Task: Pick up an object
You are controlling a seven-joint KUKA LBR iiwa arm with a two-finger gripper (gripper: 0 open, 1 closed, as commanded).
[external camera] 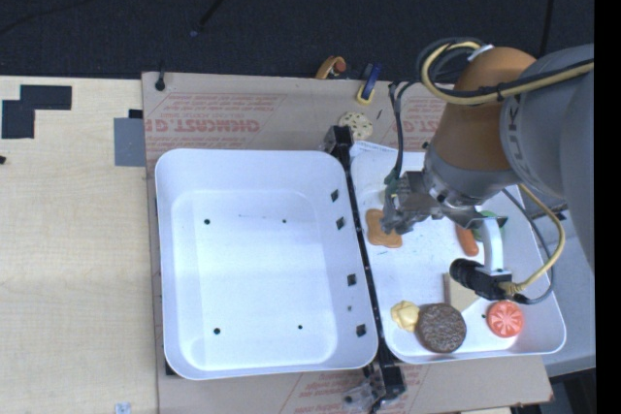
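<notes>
A: Right bin [543, 344] — contents?
B: Six items. Orange piece [376, 230] by the left wall, about mid-length. Yellow lump [405, 313], brown disc [441, 328] and red disc [505, 318] along the lower edge. Tan wedge [454, 289] just above the brown disc. Orange stick [468, 240] near the middle.
A: Gripper [396, 213]?
B: Low in the right bin, over the orange piece; touching it or just clear, cannot tell. Spread or closed, cannot tell either.
A: Left bin [175, 208]?
B: White, beside the right one — a black strip [361, 276] runs between them.
</notes>
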